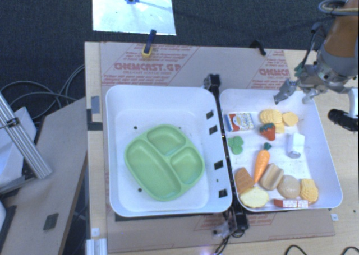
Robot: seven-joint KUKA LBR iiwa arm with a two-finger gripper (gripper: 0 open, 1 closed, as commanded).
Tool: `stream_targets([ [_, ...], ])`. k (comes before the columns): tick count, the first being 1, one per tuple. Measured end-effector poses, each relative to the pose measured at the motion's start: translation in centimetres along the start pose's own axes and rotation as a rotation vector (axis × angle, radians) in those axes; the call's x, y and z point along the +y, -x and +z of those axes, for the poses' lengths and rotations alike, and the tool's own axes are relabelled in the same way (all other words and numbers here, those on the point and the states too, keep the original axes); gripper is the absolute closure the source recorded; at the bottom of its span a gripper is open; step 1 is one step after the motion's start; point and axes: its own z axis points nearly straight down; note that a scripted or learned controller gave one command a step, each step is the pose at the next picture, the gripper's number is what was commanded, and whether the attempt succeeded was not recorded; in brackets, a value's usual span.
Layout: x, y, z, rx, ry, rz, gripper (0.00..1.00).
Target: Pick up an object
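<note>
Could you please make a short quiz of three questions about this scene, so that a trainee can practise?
1. True or false: the green divided plate lies in the left bin.
2. Which thing lies nearest the carrot?
A. the yellow clamp
B. the bread roll
C. the green divided plate
3. Fill in: the gripper hangs over the far edge of the ______ bin, with nothing between its fingers.

Key
1. True.
2. B. The bread roll touches the carrot's right side in the right bin.
3. Right.
</note>
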Motion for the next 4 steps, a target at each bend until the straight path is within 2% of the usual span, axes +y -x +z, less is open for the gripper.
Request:
stream_targets([
  [1,0.3,-0.1,-0.9,-0.002,0.013,-0.003,0.00],
  [2,0.4,-0.2,5.3,-0.002,0.010,-0.003,0.00],
  [3,0.4,0.0,9.5,-0.002,0.010,-0.003,0.00],
  [4,0.5,-0.1,11.5,-0.003,0.012,-0.006,0.00],
])
